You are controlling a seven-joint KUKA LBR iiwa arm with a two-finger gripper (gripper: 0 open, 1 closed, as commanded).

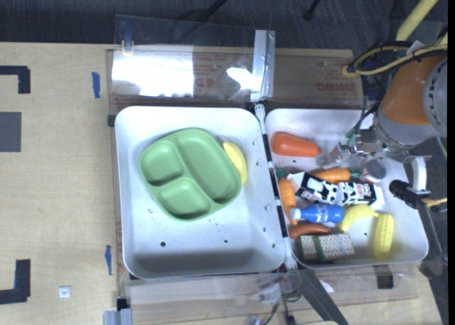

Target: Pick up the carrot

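Two shallow white bins sit side by side; the left bin (135, 245) holds a green divided plastic plate (189, 172) with a yellow rounded piece (237, 161) at the plate's right edge, and bare floor lies below the plate. Red lettering on the cardboard (334, 86) behind is too blurred to read. In the crowded right bin (416, 245), the orange carrot (293, 145) lies right of the plate, near the top, with bare floor around it. A black-and-white patterned carton (334, 191) lies below the carrot. The gripper (359, 147) hovers right of the carrot; its fingers cannot be made out.
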